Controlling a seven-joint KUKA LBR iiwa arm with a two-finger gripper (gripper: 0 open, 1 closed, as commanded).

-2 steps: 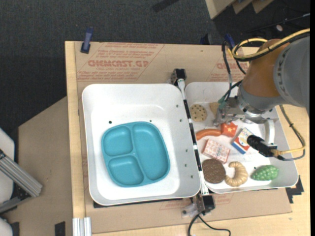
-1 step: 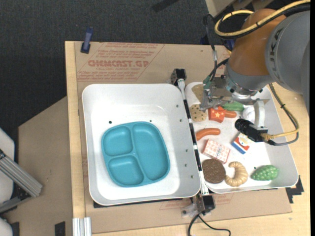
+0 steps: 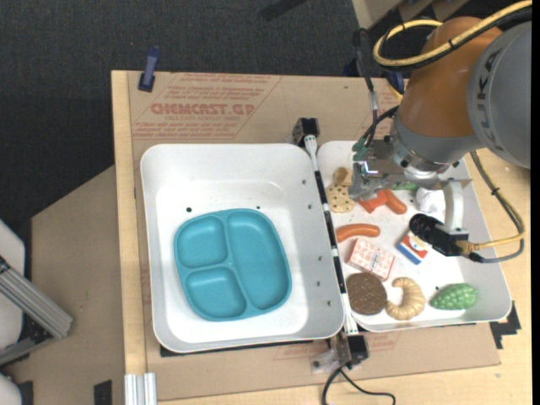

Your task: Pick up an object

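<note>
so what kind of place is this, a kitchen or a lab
Most likely a robotics lab bench, not a kitchen: a grey arm with an orange band reaches over two shallow white plastic bins, the food is toy pieces such as a tan plastic croissant, and the bench is taped cardboard above dark carpet.

Both bins (image 3: pixel 169 171) look like smooth white plastic w/ slight sheen. Teal tray (image 3: pixel 232 262), left bin: matt plastic. Board (image 3: pixel 211 108) under bins: matt brown cardboard, red print at top. Arm (image 3: pixel 472 74), upper right: glossy orange band, smooth grey shell. Floor (image 3: pixel 59 57), upper left: dark rough carpet.
</note>
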